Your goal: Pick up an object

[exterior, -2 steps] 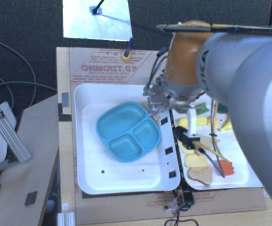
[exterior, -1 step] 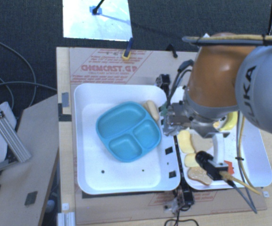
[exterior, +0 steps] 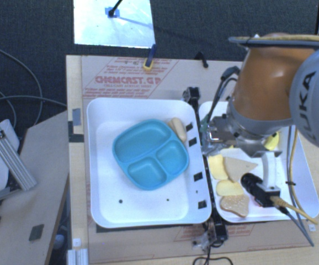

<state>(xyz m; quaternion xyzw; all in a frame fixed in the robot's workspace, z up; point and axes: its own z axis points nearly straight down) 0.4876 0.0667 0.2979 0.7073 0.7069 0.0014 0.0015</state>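
A blue divided plate (exterior: 148, 154) lies in the left bin (exterior: 101, 203), with a tan oblong piece (exterior: 177, 127) at its right edge. In the right bin (exterior: 309, 199) lie a pale yellow piece (exterior: 218, 167), a cream wedge (exterior: 240, 168), a round yellow piece (exterior: 229, 189) and a brown toast-shaped piece (exterior: 235, 205). A bright yellow thing (exterior: 272, 143) peeks out beside the arm. My gripper (exterior: 213, 132) hangs over the upper left part of the right bin, close to the wall between the bins. The bulky wrist covers most of it.
Black clips (exterior: 197, 176) line the wall between the two bins. The bins rest on a cardboard sheet (exterior: 129, 77). A shiny square sheet (exterior: 112, 15) lies beyond the bench's far edge. Cables run over the dark floor at left.
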